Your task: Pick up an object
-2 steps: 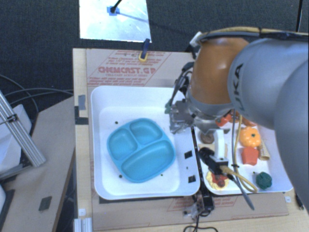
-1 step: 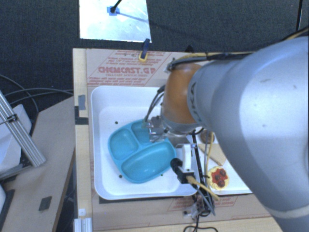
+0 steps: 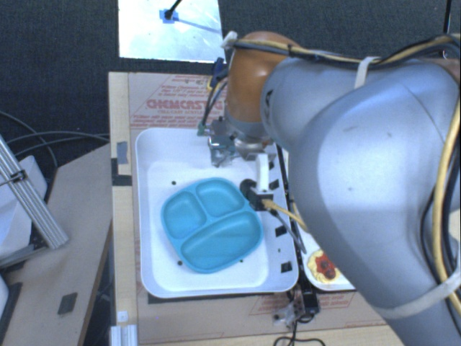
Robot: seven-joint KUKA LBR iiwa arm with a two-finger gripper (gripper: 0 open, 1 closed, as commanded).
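A light blue divided plate (image 3: 211, 224) with three compartments lies flat in the middle of the left white bin (image 3: 155, 193). My gripper (image 3: 225, 150) hangs over the far part of that bin, just beyond the plate's far edge and below the orange wrist band (image 3: 248, 78). Nothing can be seen held by it. A small red and yellow object (image 3: 325, 265) peeks out in the right bin, mostly hidden under the arm.
The big grey arm (image 3: 360, 171) covers nearly all of the right bin. Cables and a black fitting (image 3: 248, 188) hang by the divider between the bins. A cardboard sheet (image 3: 169, 96) lies beneath the bins, and a pale panel (image 3: 169, 20) sits behind.
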